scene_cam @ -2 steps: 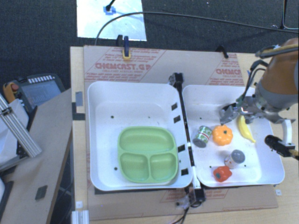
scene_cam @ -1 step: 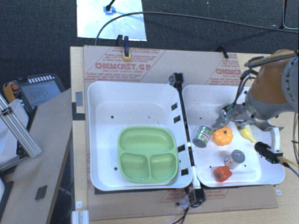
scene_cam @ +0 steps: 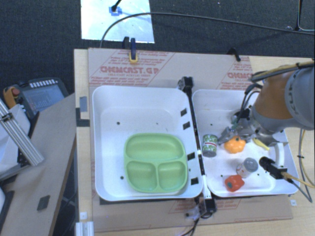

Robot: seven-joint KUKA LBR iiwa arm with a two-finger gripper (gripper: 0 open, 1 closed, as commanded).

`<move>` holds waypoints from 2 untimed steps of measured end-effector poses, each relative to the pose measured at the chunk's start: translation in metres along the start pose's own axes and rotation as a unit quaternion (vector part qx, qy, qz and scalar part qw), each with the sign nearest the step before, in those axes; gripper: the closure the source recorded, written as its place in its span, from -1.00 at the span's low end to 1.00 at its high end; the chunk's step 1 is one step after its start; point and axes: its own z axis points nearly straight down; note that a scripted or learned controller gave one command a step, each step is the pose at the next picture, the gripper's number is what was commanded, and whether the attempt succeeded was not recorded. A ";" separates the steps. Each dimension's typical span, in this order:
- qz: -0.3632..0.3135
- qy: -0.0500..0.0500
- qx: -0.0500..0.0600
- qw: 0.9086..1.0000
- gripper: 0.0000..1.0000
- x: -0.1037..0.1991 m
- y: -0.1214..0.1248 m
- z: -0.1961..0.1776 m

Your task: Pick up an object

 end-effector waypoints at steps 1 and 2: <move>-0.001 -0.001 -0.003 1.000 1.00 0.000 0.001 -0.013; 0.001 -0.001 -0.005 1.000 1.00 -0.007 -0.002 -0.075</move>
